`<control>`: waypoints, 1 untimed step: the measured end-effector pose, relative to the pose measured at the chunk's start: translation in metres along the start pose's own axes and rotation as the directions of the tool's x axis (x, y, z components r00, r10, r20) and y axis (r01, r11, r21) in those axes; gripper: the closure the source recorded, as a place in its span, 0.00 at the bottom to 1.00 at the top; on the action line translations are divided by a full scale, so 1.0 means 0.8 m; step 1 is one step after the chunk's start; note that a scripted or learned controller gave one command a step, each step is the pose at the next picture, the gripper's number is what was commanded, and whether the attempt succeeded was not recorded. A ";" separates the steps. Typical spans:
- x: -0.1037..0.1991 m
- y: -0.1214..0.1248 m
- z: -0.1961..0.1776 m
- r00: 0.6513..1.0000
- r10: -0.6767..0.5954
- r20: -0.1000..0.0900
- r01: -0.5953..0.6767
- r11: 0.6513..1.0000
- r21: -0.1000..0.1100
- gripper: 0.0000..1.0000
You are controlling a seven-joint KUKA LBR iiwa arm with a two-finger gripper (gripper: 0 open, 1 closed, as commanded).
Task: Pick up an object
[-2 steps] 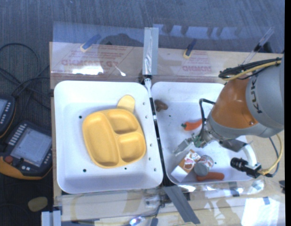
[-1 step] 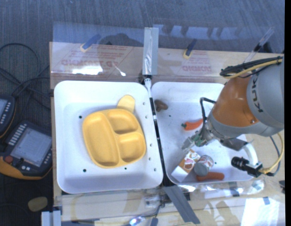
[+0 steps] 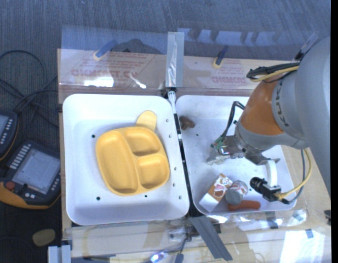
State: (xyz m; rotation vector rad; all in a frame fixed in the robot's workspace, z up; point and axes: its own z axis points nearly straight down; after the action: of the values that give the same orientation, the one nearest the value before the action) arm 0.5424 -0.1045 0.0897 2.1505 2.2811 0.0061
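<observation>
In the left bin [image 3: 75,163] lies a yellow divided plate [image 3: 133,159] with a small yellow piece [image 3: 147,118] at its far edge. The right bin [image 3: 204,127] holds a small brown object [image 3: 186,123] near its far left corner. At its near side lie an orange-and-white carton [image 3: 216,191], a round silver-lidded item [image 3: 238,189] and a red sausage-like object [image 3: 243,205]. My gripper [image 3: 222,149] hangs low over the middle of the right bin, apart from these things. Its fingers are too small and blurred to read.
A raised divider [image 3: 179,147] separates the two bins. The grey arm with its orange band [image 3: 267,111] covers the right bin's far right part. A black cable fitting [image 3: 265,187] sits by the near right wall. Controllers [image 3: 26,174] lie on the floor at left.
</observation>
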 end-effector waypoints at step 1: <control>0.000 0.001 0.001 1.000 0.000 0.003 0.000 1.000 -0.005 0.00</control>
State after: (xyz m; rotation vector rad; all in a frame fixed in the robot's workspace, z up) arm 0.5435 -0.1048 0.0891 2.1473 2.2768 0.0083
